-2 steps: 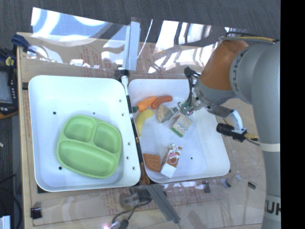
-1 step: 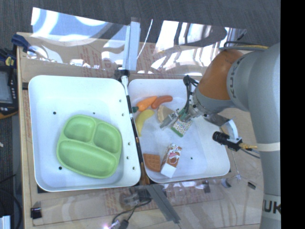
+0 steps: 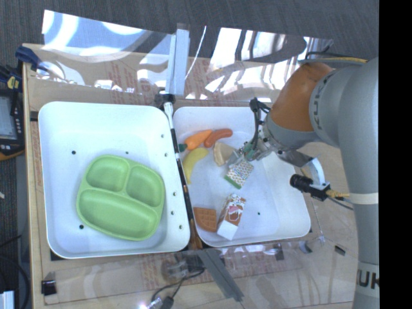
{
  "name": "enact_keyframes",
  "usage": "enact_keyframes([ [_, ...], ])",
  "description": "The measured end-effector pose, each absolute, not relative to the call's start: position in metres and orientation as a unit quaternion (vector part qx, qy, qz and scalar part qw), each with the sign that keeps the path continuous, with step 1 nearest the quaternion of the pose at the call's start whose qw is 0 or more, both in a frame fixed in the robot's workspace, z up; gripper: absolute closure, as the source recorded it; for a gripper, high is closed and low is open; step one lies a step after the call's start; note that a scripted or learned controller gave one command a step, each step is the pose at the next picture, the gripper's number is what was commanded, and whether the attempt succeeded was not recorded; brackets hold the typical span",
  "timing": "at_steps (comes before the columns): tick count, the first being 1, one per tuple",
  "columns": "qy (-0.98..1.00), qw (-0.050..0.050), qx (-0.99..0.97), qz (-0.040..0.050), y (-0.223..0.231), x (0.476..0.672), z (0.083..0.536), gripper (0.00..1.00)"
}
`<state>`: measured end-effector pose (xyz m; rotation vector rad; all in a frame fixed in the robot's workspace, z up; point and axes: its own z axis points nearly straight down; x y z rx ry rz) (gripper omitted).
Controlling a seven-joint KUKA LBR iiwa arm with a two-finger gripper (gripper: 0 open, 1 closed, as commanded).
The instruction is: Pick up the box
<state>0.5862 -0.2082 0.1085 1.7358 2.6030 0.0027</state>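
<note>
Arm reaches over the right bin [image 3: 293, 227]; the hand [image 3: 248, 152] sits near the bin's centre, fingers closed on the top end of a small patterned box [image 3: 239, 172], which hangs tilted just under it. A carton [image 3: 232, 215] lies toward the bin's front edge beside a cracker [image 3: 206, 219], with a carrot [image 3: 197, 139], sausage [image 3: 221, 134] and banana [image 3: 193, 162] toward its left wall. A green tray [image 3: 121, 197] sits in the left bin [image 3: 58, 127].

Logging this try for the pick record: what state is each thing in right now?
Patterned box: tilted, at the gripper tip, grip unclear.
Carton: lying in the right bin.
Green divided plate: flat in the left bin.
Carrot: lying near the divider.
</note>
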Motion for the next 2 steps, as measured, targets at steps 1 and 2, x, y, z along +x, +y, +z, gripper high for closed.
enact_keyframes([
  [1, 0.832, 0.006, 0.555, 0.0008, -0.208, 0.586, 0.108, 0.0],
  [2, 0.817, 0.004, 0.577, 0.0016, -0.209, 0.576, 0.097, 0.0],
])
